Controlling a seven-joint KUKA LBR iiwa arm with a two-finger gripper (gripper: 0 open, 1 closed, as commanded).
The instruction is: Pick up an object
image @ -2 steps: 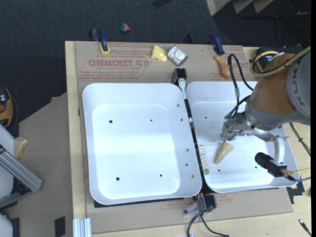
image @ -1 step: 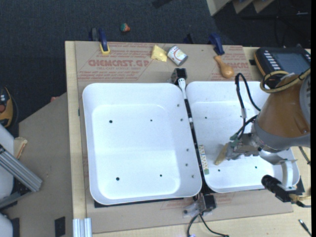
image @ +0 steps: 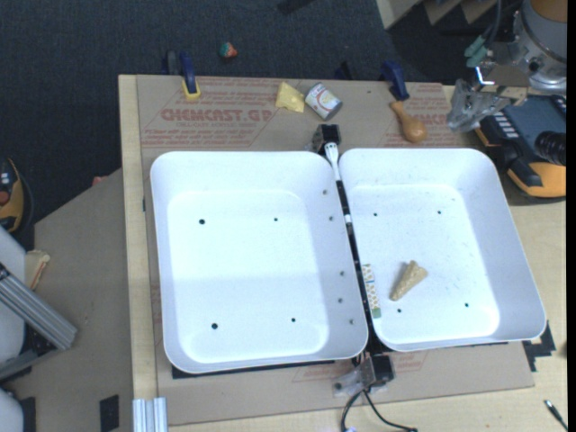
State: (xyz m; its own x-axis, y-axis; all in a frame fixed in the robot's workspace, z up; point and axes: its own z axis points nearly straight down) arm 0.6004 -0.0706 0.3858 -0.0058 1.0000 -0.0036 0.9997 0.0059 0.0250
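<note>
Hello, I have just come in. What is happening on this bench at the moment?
A robot arm is set to pick up an object. Its gripper is up at the far right, above the bench outside the bins, with nothing visibly between its fingers. A tan cone-shaped piece lies in the right bin, apart from the gripper. The left bin sits beside it. A few small items, among them a yellow piece, lie on the board behind the bins.

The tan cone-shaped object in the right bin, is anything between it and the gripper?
Nothing visible. The tan cone-shaped object lies alone on the right white bin's floor; the gripper hangs above the bench beyond that bin's far right corner.
</note>
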